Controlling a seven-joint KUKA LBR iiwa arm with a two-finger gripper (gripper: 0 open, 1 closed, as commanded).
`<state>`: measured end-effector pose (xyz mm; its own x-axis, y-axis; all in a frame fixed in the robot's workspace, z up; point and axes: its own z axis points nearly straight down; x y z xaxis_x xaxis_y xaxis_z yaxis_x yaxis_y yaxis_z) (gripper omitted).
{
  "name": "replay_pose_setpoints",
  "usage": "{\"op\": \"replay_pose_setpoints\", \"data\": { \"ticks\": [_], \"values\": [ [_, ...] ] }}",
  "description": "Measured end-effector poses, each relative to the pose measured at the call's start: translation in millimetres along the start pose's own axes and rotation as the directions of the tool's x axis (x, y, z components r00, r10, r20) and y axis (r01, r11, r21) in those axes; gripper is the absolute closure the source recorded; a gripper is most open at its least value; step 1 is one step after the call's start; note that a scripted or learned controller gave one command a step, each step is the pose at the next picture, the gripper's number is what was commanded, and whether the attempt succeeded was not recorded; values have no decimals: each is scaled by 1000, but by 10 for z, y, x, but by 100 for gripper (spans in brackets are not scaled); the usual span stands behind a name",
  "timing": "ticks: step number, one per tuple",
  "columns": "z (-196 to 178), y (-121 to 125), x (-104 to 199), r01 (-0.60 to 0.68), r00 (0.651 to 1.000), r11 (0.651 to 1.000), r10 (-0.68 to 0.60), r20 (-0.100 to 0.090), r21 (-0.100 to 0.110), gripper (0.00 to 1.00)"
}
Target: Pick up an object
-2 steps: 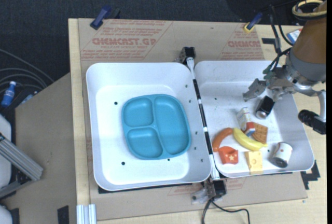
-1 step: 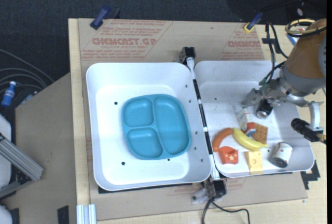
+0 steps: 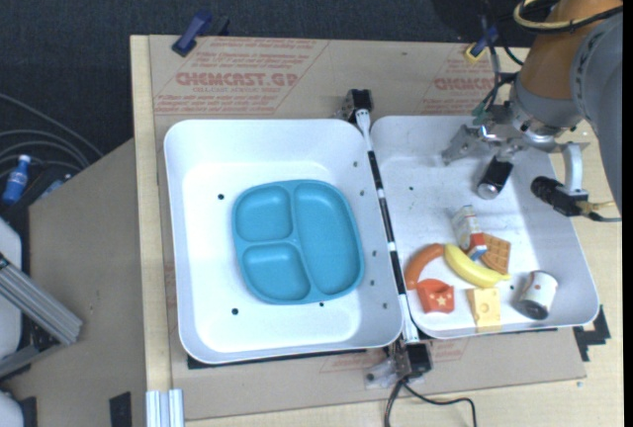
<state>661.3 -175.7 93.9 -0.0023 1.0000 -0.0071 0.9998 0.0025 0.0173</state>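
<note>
Left bin [image 3: 188, 247] carries a blue divided plate [image 3: 297, 240], while the arm [image 3: 559, 69] hangs over the right bin [image 3: 420, 143], its gripper [image 3: 492, 178] low near the far end, nothing visibly pinched. Whether the claw is spread or pressed together, I can't tell. Down at the near end sit the banana [image 3: 473, 267], white cup [image 3: 535, 294] and yellow block [image 3: 485, 306], well apart from it.

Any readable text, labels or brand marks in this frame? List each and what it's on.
"CHEMCAST GP", red print on the brown board behind the left bin, repeated in rows; the smaller lines are too blurred to read.
Same red print on the board behind the right bin, cut off by the arm; only partial letters are legible.
The small white cup has a mark too small to read.
</note>
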Motion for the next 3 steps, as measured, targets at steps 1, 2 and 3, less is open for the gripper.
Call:
{"op": "replay_pose_setpoints", "data": {
  "ticks": [1,2,3],
  "values": [
    [85,56,-165,-2,1000,1000,2,-5,14,0],
    [84,-618,-327,-2,1000,1000,2,-8,19,0],
    [-20,-609,-328,-3,1000,1000,3,-8,17,100]
  ]
}}
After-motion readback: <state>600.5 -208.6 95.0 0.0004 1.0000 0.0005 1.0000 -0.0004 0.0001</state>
